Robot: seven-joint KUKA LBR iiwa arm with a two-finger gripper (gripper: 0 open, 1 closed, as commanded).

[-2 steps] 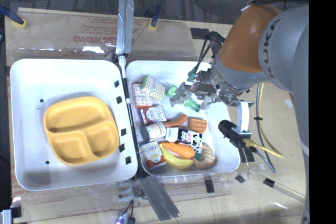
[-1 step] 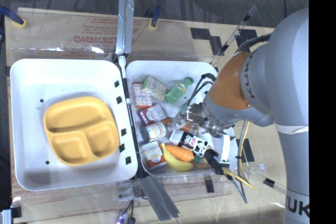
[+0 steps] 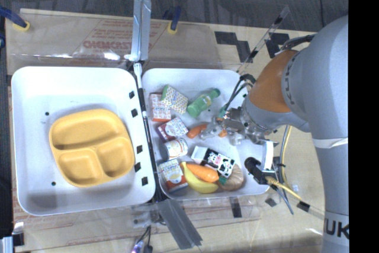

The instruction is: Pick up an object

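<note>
The gripper sits low over the right bin, at its right side; whether it is wide or narrow cannot be told, and nothing is seen held. In judgement the step is the descent to grasp; the next move calls for closing on the nearest item, a small carrot just left of it. Counted: one green bottle up-left, two carrots, one banana below-left, one yellow tray far left, two bins.
</note>
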